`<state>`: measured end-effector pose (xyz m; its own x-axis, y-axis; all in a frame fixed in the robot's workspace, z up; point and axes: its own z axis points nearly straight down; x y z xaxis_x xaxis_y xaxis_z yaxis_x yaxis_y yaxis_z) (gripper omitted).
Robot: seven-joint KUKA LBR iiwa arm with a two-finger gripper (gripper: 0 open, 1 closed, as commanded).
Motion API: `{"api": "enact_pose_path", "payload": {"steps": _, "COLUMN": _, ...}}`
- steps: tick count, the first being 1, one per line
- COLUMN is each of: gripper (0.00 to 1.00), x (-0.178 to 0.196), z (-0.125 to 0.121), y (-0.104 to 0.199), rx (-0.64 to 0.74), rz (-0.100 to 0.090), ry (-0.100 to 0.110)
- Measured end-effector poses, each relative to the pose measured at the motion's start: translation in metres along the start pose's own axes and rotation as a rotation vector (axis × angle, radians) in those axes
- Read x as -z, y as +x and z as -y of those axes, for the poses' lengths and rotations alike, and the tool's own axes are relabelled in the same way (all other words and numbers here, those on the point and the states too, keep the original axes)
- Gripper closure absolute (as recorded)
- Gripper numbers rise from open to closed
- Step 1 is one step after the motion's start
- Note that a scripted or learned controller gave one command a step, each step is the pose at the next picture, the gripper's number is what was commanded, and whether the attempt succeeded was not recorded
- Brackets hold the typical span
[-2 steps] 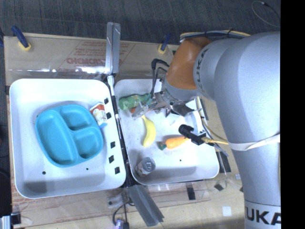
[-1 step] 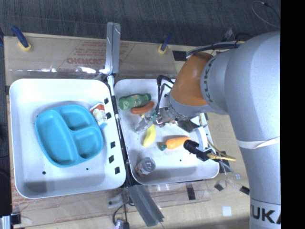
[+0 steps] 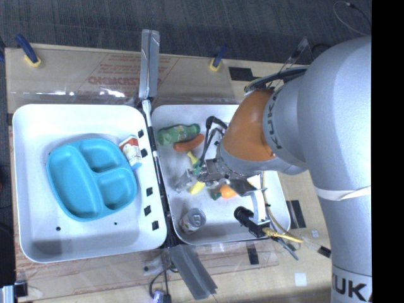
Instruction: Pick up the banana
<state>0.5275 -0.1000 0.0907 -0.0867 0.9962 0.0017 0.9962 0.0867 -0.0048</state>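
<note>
While the arm [image 3: 297,125] reaches into the right bin [image 3: 271,223], its claw [image 3: 203,172] is low in the middle of the toys. I cannot tell how the claw is set. The banana [image 3: 197,186] lies right under it, touching or almost touching. A green toy [image 3: 178,133] and a can [image 3: 192,220] are near. The left bin [image 3: 38,125] has a blue tray [image 3: 91,177].

Two bins side by side: left bin [image 3: 25,169] holds a divided tray [image 3: 91,177], a small carton [image 3: 131,151] at its right edge. Right bin [image 3: 165,115] holds a bottle [image 3: 178,133] at rear, a can [image 3: 192,219] in front. The gripper [image 3: 203,172] sits between them, over what looks like the banana [image 3: 196,186].
</note>
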Motion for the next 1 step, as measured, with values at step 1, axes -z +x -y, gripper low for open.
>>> {"api": "enact_pose_path", "payload": {"steps": 1, "gripper": 1.00, "x": 0.0095, "z": 0.0000, "y": 0.0002, "rx": 0.005, "rz": 0.000, "ry": 0.001}}
